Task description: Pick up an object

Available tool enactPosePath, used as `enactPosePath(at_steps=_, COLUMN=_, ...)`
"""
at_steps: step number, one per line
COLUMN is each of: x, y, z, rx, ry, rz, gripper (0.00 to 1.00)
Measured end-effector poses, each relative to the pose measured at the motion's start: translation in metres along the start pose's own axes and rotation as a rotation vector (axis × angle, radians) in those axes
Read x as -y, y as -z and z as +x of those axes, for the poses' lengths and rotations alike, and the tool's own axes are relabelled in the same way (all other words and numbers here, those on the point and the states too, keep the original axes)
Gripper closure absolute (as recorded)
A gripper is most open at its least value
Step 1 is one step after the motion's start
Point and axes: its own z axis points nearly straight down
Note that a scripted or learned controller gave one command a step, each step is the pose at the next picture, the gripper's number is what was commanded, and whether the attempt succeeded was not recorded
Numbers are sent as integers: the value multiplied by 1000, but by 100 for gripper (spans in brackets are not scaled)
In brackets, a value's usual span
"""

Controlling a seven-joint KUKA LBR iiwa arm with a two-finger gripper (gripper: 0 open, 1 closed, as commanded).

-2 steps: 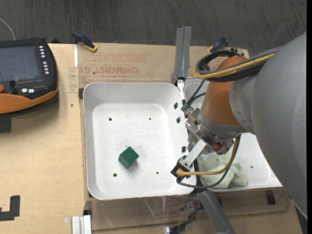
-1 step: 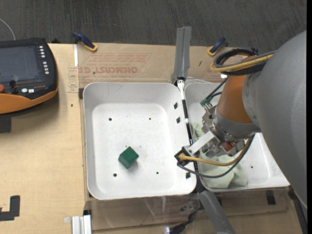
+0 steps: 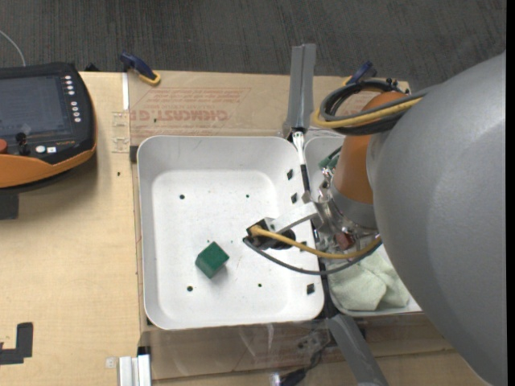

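Note:
A small green cube [image 3: 212, 260] lies in the left white bin [image 3: 161, 215], toward its front left. My gripper [image 3: 336, 233] hangs below the orange wrist band, over the left edge of the right bin [image 3: 338, 305], close to the wall between the two bins. The cube sits well to the gripper's left, apart from it. A pale, soft-looking lump [image 3: 366, 288] rests in the right bin just in front of the gripper. The arm's grey body hides most of the right bin.
A teach pendant [image 3: 40, 127] lies on the bench at far left. A grey metal post [image 3: 302, 87] rises behind the bins' shared wall. A blue-and-yellow clamp [image 3: 141, 67] grips the cardboard sheet at the back.

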Motion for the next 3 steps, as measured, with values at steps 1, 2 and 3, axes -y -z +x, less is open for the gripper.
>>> enactPosePath(at_steps=1, x=-77, y=0, z=45, rx=0, ry=77, rz=1, gripper=100)
enactPosePath(at_steps=2, x=-105, y=8, z=6, rx=-1, ry=376, rz=1, gripper=100)
enactPosePath(at_steps=3, x=-68, y=0, z=7, rx=-1, ry=601, rz=1, gripper=100)
